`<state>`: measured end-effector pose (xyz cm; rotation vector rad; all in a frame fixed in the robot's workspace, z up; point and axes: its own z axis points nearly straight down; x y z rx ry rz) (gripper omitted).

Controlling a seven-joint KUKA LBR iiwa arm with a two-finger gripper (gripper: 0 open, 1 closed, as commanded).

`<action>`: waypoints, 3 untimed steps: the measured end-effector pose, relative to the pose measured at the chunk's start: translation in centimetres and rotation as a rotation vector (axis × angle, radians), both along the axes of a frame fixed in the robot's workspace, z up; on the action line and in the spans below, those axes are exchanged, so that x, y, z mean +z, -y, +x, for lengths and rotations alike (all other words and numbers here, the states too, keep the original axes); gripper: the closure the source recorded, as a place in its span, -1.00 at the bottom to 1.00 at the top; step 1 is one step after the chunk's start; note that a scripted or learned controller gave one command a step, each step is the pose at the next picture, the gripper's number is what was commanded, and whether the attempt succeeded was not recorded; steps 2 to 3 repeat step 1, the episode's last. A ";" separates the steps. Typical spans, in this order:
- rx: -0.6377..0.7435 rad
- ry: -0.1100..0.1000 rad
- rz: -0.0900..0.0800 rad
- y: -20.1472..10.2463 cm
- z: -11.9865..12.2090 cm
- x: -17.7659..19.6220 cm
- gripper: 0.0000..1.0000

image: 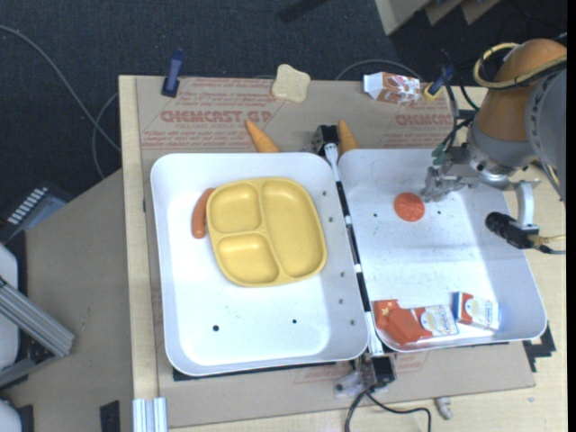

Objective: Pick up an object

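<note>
A round orange-red object (409, 207) lies in the upper middle of the right bin (450, 259). My gripper (436, 185) hangs just to its upper right, close beside it with nothing seen between its parts. A yellow divided plate (265, 230) sits in the left bin (261, 331), with a red sausage (199, 215) against its left edge. A red and white carton (417, 321) and a small blue and white carton (475, 310) lie at the right bin's front edge.
On the board behind the bins lie a slice of bread (291, 82), a carrot (262, 137), a second orange piece (347, 137), a small carton (393, 86) and a blue clip (172, 72). The arm's orange band (526, 66) rises at far right.
</note>
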<state>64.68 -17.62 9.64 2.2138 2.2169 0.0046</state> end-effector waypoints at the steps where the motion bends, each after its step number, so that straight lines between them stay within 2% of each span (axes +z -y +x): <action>1: 0.000 -0.007 0.004 -3.1 -4.5 8.5 1.00; 3: 0.000 -0.007 0.004 -3.1 -4.5 8.5 1.00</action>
